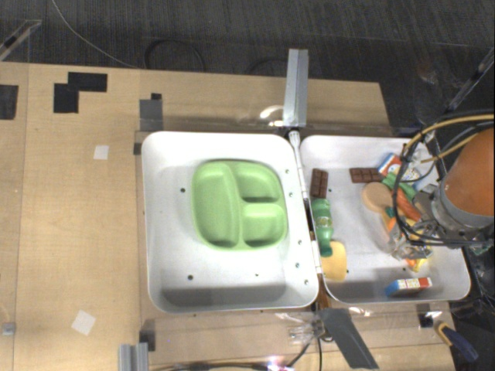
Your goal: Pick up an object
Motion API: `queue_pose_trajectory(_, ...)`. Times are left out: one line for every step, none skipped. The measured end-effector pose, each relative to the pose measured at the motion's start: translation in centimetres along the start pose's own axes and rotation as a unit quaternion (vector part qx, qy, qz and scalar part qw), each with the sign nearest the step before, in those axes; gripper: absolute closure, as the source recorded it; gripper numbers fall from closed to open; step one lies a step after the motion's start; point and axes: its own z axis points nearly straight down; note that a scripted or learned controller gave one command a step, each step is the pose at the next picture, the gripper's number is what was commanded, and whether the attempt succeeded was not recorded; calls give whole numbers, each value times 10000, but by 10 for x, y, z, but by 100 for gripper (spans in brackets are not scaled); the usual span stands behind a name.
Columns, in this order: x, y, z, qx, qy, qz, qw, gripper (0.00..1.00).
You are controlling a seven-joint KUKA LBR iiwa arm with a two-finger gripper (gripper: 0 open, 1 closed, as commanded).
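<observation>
Under our camera lies a pale wooden bench point(69, 230) with dark carpet point(193, 14) beyond its far edge. On it we see two white bins side by side. The left bin point(166, 277) holds a green divided tray point(236, 203) near its middle, with bare white floor all round it. The right bin point(348, 284) is crowded: along its left wall a brown bar point(319, 182), a green bottle point(322, 224) and a yellow piece point(335, 261) lie in a row; a second brown bar point(365, 175) and a tan disc point(377, 198) sit farther in; a small box point(408, 285) lies by the near wall. Open floor shows in the middle of that bin. Our arm point(472, 184) hangs over its right side, cables looped about it. The gripper point(407, 247) points down among small items, and we cannot tell how its claw stands.
</observation>
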Motion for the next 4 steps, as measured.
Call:
queue_pose_trajectory(0, 0, 1, -5, 5, -3, 10000, 0)
queue_pose_trajectory(3, 2, 15, -66, 85, -27, 9999, 0)
queue_pose_trajectory(-26, 53, 13, -50, 53, -1308, 9914, 0)
queue_pose_trajectory(-33, 52, 0, -4, -20, -1324, 9912, 100)
